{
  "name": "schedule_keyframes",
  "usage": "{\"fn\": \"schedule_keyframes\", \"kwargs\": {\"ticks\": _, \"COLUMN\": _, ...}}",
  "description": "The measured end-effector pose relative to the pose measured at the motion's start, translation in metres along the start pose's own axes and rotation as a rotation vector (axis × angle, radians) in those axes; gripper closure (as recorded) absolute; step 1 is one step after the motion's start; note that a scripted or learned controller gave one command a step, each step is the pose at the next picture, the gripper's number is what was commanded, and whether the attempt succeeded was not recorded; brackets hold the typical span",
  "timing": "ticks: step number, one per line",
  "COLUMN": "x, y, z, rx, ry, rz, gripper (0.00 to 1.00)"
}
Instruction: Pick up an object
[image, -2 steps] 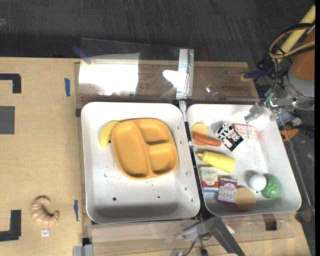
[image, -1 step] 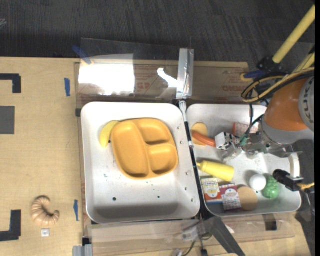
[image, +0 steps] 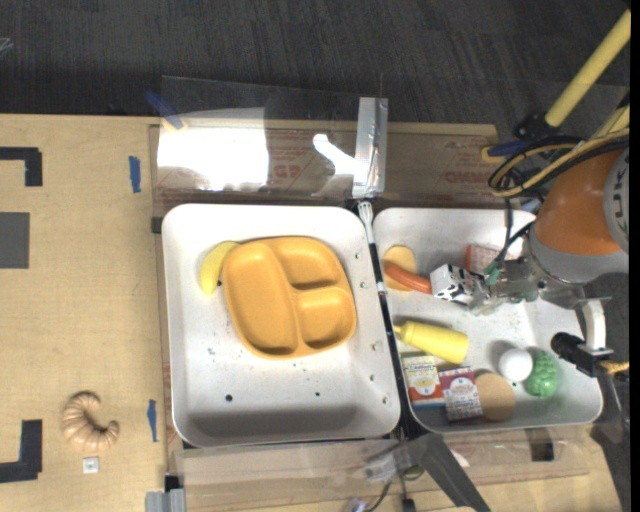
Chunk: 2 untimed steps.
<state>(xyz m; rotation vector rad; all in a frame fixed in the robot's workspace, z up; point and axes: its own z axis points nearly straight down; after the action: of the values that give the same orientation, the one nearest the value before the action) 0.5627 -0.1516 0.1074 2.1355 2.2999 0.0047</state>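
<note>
My gripper (image: 478, 288) is low in the right bin (image: 580, 415), near its back middle, at the end of the grey arm with the orange band (image: 580, 215). Just left of its tip lies a small black-and-white object (image: 447, 285), very close or touching. Whether anything is between the jaws is hidden. A red sausage (image: 408, 277) on a pale bun (image: 399, 258) lies further left. A reddish box (image: 484, 256) sits just behind the gripper. A yellow bottle (image: 432, 340) lies in the bin's middle.
At the right bin's front are a white ball (image: 515, 362), a green object (image: 543, 375), a brown round item (image: 494, 396) and two small cartons (image: 445, 385). The left bin (image: 200, 400) holds an orange divided plate (image: 290, 293) over a banana (image: 211, 266). A croissant (image: 90, 420) lies on the bench.
</note>
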Motion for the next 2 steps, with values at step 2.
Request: {"fn": "schedule_keyframes", "kwargs": {"ticks": 2, "x": 0.073, "y": 0.081, "z": -0.08, "rx": 0.0, "ry": 0.001, "rz": 0.485, "gripper": 1.0}}
